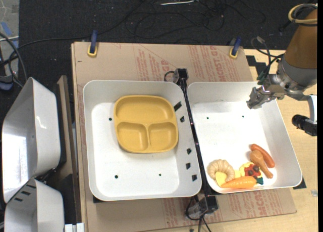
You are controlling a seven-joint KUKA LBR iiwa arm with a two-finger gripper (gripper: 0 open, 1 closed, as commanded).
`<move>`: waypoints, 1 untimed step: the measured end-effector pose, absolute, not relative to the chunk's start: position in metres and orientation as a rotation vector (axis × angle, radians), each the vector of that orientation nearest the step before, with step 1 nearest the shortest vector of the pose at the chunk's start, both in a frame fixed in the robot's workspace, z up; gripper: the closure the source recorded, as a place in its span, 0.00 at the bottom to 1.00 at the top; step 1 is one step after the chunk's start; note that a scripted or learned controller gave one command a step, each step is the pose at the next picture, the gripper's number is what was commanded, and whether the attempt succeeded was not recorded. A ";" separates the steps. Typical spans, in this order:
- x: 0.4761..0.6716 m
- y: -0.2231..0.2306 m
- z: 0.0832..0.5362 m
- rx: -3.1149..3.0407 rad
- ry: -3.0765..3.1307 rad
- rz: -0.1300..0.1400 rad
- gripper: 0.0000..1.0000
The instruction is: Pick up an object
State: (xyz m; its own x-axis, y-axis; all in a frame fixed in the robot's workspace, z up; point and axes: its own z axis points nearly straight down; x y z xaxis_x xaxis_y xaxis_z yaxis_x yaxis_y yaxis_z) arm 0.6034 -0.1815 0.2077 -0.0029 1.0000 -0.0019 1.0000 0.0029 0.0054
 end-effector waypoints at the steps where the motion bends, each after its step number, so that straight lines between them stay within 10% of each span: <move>1: 0.605 -0.182 0.261 2.213 2.220 0.005 1.00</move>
State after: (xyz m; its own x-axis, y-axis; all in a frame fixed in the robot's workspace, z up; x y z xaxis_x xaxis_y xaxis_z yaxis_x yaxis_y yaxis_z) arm 0.6048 -0.1817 0.2615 -0.0032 1.0000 -0.0025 1.0000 0.0032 0.0071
